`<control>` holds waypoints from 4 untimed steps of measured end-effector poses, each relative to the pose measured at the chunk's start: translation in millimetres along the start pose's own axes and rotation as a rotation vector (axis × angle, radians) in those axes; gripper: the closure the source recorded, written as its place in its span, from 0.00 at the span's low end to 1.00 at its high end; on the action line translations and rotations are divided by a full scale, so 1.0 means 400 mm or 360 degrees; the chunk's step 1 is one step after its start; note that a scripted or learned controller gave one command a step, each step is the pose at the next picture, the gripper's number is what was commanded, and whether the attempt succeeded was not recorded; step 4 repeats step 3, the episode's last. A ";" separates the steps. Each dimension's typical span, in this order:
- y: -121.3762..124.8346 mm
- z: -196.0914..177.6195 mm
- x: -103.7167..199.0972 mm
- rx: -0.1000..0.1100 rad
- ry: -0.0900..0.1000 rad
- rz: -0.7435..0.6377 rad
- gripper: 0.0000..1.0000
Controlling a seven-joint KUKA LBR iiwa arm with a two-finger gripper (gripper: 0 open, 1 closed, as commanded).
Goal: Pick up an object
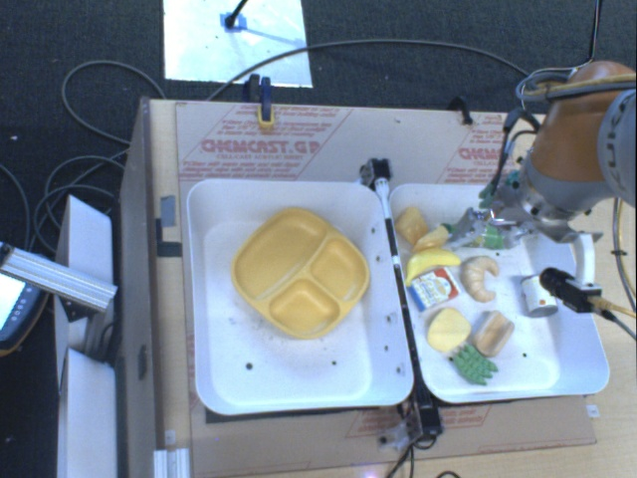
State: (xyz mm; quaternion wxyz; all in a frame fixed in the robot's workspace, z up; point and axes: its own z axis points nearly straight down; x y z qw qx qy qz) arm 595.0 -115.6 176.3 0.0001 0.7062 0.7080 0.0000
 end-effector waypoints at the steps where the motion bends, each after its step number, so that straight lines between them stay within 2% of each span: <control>1: -0.037 0.217 -0.053 -0.0014 -0.0001 0.0000 0.00; 2: -0.031 0.186 -0.051 -0.0027 -0.0002 -0.0001 1.00; 3: 0.027 -0.023 0.161 -0.0006 0.0001 -0.0003 1.00; 4: 0.027 -0.023 0.161 -0.0006 0.0001 -0.0003 1.00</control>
